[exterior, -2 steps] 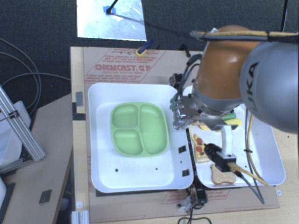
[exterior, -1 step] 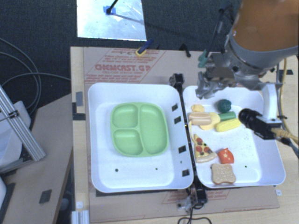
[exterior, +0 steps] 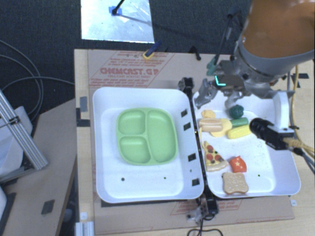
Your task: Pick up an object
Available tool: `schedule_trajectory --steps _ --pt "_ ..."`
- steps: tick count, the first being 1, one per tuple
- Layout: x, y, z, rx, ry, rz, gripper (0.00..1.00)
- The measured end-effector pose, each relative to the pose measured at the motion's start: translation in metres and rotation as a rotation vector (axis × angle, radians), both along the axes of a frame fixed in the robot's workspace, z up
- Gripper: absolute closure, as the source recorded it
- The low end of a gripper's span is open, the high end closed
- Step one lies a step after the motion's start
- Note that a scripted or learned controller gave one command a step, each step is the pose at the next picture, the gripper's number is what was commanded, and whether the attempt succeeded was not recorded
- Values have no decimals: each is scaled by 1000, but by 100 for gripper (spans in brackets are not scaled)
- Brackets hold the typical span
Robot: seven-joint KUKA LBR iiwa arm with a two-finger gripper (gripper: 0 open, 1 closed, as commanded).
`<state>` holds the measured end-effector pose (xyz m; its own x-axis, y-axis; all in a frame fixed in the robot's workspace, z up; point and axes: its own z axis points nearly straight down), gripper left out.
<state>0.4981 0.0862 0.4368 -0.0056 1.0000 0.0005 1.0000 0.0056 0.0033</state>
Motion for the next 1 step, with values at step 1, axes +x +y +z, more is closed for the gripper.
schedule_trajectory --steps 1 --pt "-12 52 3 2 1 4 0"
